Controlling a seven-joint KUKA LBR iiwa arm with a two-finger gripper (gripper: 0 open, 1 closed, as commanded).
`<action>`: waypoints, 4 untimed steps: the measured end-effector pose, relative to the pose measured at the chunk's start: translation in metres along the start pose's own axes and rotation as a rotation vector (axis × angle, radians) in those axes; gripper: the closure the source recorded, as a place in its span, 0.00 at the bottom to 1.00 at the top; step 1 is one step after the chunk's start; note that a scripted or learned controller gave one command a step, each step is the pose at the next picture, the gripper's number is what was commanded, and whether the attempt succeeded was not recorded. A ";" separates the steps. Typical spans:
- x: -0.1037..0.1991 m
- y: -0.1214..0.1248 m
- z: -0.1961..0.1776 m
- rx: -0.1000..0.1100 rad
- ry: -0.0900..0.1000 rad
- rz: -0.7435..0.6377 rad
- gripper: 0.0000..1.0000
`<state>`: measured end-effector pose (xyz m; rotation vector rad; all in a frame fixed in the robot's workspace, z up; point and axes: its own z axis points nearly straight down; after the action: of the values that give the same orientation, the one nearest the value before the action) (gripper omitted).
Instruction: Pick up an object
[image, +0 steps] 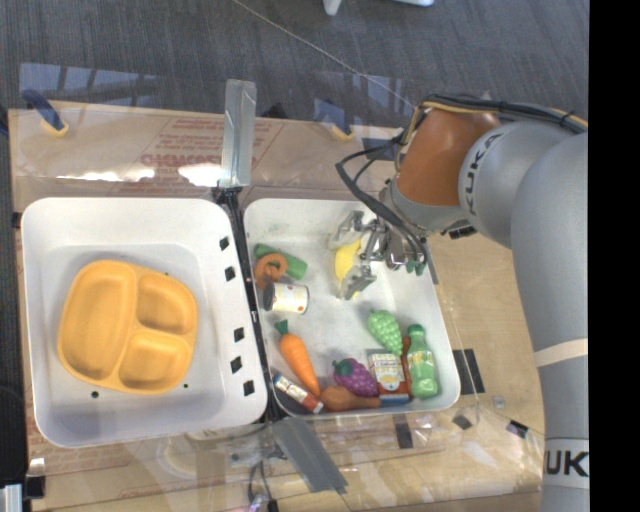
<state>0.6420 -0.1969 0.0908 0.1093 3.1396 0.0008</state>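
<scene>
White letters "UK" (563, 462) show on the grey arm's base at the lower right, cut off by the edge; red print on the brown cardboard (190, 140) behind the bins is too faint to read, and so is the label on the small carton (385, 368). The left bin (40, 330) holds a yellow sectioned plate (125, 325). The right bin (445, 345) holds a yellow toy banana (346, 262), a green ribbed vegetable (385, 330), a green bottle (421, 363), purple grapes (355, 377), a carrot (298, 362), a white cup (288, 297) and an orange ring (270, 266). The banana lies near the bin's back wall, its long axis running roughly front to back. The gripper (358, 277) hangs over it, metal fingers spread apart and reaching down around the banana's right side; whether they touch it is unclear.
</scene>
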 end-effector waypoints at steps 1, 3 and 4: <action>-0.003 0.002 -0.014 0.002 -0.007 -0.008 1.00; 0.015 0.002 -0.002 0.001 0.000 0.016 0.00; 0.013 0.005 -0.014 0.001 -0.004 0.009 1.00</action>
<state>0.6295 -0.1914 0.1043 0.1225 3.1347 -0.0014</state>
